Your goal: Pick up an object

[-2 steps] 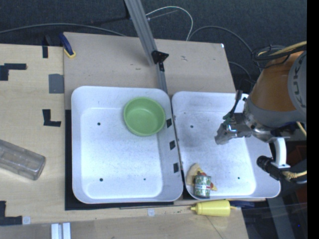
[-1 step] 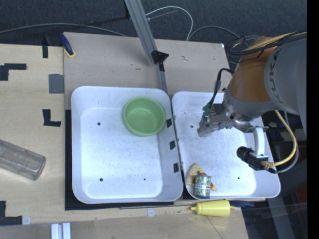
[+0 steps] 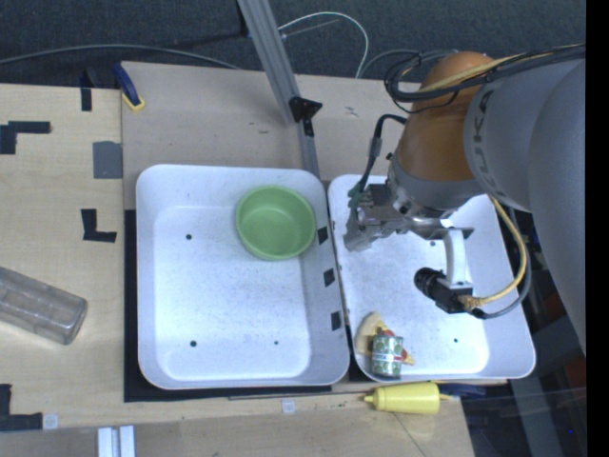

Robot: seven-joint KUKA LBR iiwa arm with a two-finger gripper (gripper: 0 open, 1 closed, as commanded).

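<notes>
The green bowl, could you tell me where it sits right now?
The green bowl sits in the left bin, near its upper right corner, across the divide from the gripper.

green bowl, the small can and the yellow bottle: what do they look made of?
Green bowl: likely plastic, matte, even colour with no sharp glints. Small can: probably metal under a printed label; the picture is too coarse to be sure. Yellow bottle, on the bench outside the right bin: looks like soft plastic, smooth, with a nozzle tip, squeeze-bottle style.
</notes>
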